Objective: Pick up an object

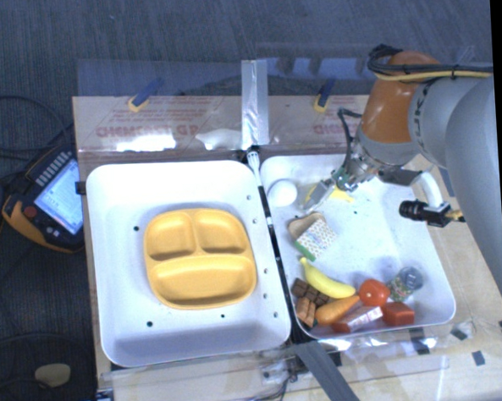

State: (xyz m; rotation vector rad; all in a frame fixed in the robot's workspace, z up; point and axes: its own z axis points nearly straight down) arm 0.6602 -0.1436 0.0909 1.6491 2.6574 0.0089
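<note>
Objects for picking lie in the right bin (433, 269), one of two shallow white bins side by side on the table (102, 120). Most are bunched along that bin's near edge: a yellow banana (324, 280), an orange carrot (337, 309), a red tomato (374, 293), a red block (399, 313), a red and white tube (360, 320), some brown pieces (305, 300) at the near left corner, and a small clear, glassy item (407, 279) just beside the tomato. Further back along the bin's left wall sit a patterned packet (315, 236), and a white egg-like ball (281, 192) near the far left corner.

The left bin (110, 246) holds a yellow divided tray (200, 256), lying flat in its middle.

The grey arm (472, 139), with its orange band (390, 111), reaches in from the table's right edge. Its gripper (318, 195) hangs low over the far part of the right bin, just beside the white ball and above the packet. Whether its jaws are apart or together cannot be told here, and nothing is seen between them. A small yellow scrap (344, 196) lies close by the gripper.

Off the table's left edge, on dark carpet, rests a handheld control pendant (52, 203) with a lit screen.
</note>
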